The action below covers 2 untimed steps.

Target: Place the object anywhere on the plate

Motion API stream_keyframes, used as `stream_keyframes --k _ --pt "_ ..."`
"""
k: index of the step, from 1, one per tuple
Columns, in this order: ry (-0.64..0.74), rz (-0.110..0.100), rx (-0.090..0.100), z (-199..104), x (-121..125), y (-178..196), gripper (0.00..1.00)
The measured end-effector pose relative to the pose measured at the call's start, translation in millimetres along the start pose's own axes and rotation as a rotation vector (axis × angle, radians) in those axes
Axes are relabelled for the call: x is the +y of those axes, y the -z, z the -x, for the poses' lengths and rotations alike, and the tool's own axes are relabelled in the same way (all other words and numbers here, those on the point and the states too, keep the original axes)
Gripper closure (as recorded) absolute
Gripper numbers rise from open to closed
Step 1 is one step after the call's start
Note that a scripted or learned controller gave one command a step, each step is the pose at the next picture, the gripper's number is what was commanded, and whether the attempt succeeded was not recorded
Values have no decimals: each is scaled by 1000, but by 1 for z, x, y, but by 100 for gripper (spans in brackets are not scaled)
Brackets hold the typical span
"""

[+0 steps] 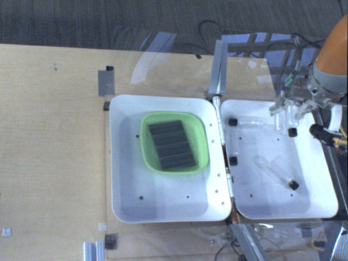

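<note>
The worktop (54, 145) carries two white bins. In the left bin (125, 200) sits a green plate (201, 140) bearing a dark ridged block (172, 144). The right bin (321, 200) holds clear tubes with black caps: one lies lower right (278, 173), another near the top (247, 122). The pincer (288, 116) hangs over the right bin's upper edge; whether it is apart or together cannot be told. No tube sits on the plate, so picking and placing both seem left to do.

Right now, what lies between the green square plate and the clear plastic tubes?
In the camera view: the two bins' adjoining white rims, between green plate and clear tubes.
</note>
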<state>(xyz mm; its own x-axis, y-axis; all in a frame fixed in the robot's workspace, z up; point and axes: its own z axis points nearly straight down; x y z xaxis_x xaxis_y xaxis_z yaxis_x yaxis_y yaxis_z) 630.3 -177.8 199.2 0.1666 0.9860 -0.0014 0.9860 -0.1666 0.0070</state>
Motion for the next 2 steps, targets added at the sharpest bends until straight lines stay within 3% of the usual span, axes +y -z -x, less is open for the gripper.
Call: stream_keyframes --k 1,2 --pt "0 0 0 0 0 0 0" --pt "-49 3 0 13 -34 71 0"
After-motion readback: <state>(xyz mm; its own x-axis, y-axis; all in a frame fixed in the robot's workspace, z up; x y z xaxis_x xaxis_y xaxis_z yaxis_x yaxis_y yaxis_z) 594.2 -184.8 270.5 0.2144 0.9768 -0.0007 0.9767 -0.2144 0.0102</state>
